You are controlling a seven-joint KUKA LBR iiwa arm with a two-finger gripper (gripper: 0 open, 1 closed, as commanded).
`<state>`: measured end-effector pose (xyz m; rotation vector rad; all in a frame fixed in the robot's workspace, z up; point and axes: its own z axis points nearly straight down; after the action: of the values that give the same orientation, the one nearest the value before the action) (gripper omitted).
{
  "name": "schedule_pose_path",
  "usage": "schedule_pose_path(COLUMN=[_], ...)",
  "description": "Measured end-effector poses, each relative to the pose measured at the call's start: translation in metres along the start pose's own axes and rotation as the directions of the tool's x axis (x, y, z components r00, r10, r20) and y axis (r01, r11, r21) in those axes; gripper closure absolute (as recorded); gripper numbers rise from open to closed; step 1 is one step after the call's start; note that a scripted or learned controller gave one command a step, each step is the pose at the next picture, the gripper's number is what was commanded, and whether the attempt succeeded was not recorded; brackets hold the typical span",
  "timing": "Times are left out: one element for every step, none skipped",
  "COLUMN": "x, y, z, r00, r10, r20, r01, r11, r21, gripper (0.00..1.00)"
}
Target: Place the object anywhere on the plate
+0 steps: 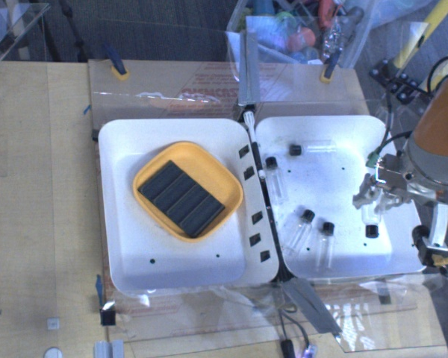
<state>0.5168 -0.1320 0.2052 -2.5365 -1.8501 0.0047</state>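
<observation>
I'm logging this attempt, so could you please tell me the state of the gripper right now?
Gripper: low over the right bin, near a small clear vial with a black cap; whether it is holding anything cannot be told.

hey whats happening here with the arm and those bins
A KUKA arm reaches in from the right, its gripper low over the right edge of the right bin, where several small clear vials with black caps lie scattered. The yellow plate sits in the left bin with a dark ridged pad on it. No vial lies on the plate yet.
</observation>
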Motion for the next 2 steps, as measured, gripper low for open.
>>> schedule_pose_path(x=[0.028, 0.068], y=[0.023, 0.037], z=[0.011, 0.021], r00=[0.98, 0.906], r10=[-0.2, -0.423], r20=[0.0, 0.001], r01=[0.2, 0.423], r11=[0.98, 0.906], r21=[-0.004, -0.006], gripper=[1.0, 1.0])
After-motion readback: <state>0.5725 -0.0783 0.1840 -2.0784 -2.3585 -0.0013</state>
